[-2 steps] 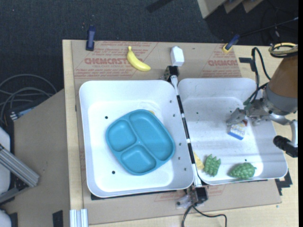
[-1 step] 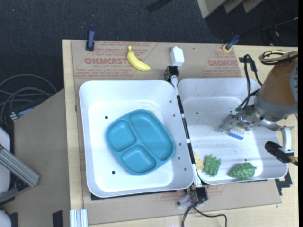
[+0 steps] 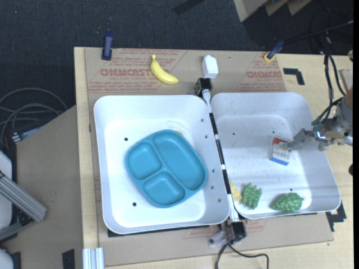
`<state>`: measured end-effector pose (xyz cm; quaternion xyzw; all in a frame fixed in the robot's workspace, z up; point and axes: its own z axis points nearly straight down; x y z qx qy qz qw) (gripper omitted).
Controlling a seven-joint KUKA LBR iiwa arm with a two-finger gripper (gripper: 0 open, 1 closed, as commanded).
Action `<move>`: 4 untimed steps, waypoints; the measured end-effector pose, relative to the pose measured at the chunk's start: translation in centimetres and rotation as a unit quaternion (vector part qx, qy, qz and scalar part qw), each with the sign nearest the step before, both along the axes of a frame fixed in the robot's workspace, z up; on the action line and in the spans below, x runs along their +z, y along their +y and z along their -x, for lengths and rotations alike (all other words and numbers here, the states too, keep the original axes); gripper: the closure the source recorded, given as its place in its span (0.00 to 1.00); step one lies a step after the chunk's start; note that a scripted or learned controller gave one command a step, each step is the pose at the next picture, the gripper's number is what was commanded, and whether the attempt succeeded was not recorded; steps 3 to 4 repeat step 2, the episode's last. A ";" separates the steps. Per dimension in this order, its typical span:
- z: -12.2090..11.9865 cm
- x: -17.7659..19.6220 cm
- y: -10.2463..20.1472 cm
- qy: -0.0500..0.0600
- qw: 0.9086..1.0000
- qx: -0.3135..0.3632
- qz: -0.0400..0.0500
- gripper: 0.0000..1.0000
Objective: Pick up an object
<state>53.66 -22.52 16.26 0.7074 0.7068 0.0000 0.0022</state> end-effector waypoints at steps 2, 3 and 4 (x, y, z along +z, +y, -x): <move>-6.0 -6.8 1.8 0.000 1.000 0.001 0.000 1.00; -6.0 -6.8 1.8 0.000 1.000 0.001 0.000 1.00; -6.0 -6.8 1.8 0.000 1.000 0.001 0.000 1.00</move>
